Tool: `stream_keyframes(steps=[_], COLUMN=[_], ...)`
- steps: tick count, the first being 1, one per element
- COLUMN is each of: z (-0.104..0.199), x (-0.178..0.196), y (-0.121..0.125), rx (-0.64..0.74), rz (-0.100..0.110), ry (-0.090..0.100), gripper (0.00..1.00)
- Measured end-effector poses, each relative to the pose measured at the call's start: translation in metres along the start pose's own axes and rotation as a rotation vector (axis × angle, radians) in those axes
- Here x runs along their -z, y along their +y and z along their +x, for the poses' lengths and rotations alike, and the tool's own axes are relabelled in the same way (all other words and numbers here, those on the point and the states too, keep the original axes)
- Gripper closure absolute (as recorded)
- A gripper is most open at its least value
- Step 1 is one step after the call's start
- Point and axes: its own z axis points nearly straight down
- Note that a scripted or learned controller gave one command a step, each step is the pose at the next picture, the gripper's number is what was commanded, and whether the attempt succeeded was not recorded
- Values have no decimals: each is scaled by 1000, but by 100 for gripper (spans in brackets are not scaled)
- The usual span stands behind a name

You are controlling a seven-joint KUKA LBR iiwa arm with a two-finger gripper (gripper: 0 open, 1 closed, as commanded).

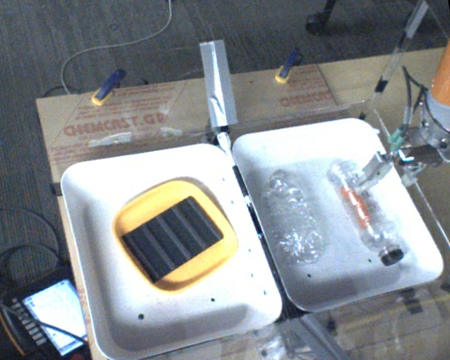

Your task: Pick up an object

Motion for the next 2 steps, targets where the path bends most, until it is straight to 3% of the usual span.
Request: stream_keyframes(steps=[1,2], z=[-36,-20], x=[-102,-151], y=[47,57], rx=[200,232], rz=[0,-7], ry=[-1,-4], gripper=[0,0])
